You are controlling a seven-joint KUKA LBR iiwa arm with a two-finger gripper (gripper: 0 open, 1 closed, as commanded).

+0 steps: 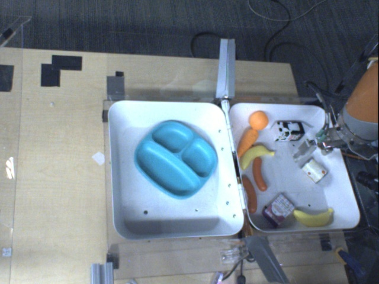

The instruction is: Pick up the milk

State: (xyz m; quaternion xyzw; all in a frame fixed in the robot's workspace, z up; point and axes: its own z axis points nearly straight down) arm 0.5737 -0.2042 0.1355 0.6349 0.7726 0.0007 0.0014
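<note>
A pale wooden surface [59, 176] carries two shallow white bins side by side, with dark carpet and loose cables beyond it. The pincer [309, 148] reaches in from the right over the right bin [346, 185], low near its upper right part; whether its fingers are apart or closed cannot be told, and nothing is seen between them. Just beside it, toward the bin's top edge, lies the milk [288, 131], a small white carton with black cow-like patches, on its side. Just below the pincer rests a small white block [314, 170]. Further out, an orange ball [258, 120] sits near the top left corner, with a carrot [246, 141] below it, a yellow banana [256, 154] and two brown-red sausages [259, 174] nearby. Along the bottom are a purple packet [277, 209] and a second banana [313, 217]. The left bin [130, 215] holds a blue divided plate [176, 157].
</note>
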